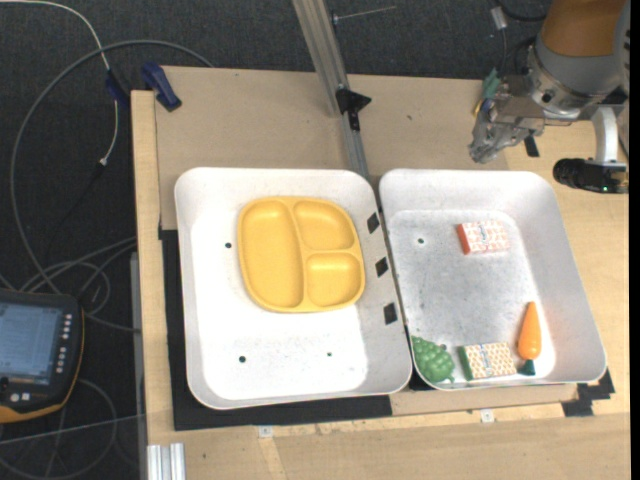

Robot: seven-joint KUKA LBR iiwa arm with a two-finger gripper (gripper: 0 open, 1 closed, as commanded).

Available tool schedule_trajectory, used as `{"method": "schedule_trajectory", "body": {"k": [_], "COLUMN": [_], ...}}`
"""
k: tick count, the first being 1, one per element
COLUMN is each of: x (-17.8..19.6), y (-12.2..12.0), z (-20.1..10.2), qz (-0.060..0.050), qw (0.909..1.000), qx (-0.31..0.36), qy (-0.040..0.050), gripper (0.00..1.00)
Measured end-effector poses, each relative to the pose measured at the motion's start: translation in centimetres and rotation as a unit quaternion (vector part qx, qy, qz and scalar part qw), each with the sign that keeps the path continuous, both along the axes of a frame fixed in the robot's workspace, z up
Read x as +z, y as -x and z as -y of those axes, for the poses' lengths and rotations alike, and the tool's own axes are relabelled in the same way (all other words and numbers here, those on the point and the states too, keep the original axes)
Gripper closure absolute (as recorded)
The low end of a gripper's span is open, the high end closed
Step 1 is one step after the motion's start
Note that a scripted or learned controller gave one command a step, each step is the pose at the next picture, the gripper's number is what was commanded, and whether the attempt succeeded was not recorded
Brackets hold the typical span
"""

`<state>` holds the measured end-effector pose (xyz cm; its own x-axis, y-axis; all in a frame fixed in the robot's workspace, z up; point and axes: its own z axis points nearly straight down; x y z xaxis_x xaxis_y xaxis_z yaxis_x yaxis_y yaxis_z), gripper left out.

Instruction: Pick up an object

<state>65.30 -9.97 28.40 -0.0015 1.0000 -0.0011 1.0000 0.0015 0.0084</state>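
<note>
- Wooden counter [260, 118] on dark carpet carries two white bins.
- Arm [585, 28] enters at 1 o'clock; gripper [487, 146] hangs above the counter, past the right bin [560, 228]; finger state unclear.
- Carrot [529, 332] lies at that bin's 4 o'clock.

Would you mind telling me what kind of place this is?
Probably a robotics lab: a plywood bench bearing two white bins, a teach pendant on the floor, and cables trailing across carpet.
</note>
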Motion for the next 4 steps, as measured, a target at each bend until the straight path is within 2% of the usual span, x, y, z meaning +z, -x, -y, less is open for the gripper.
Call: {"method": "schedule_trajectory", "body": {"k": [1, 3, 4], "x": [-1.2, -3.8, -3.7], "y": [1.9, 6.4, 9.9], "z": [-5.4, -13.6, -17.2], "qz": [-0.006, -0.006, -0.007], "qw": [1.0000, 1.0000, 1.0000], "qx": [0.002, 0.002, 0.002], "qy": [-0.0020, -0.0019, -0.0018], "gripper": [1.00, 1.00, 1.00]}}
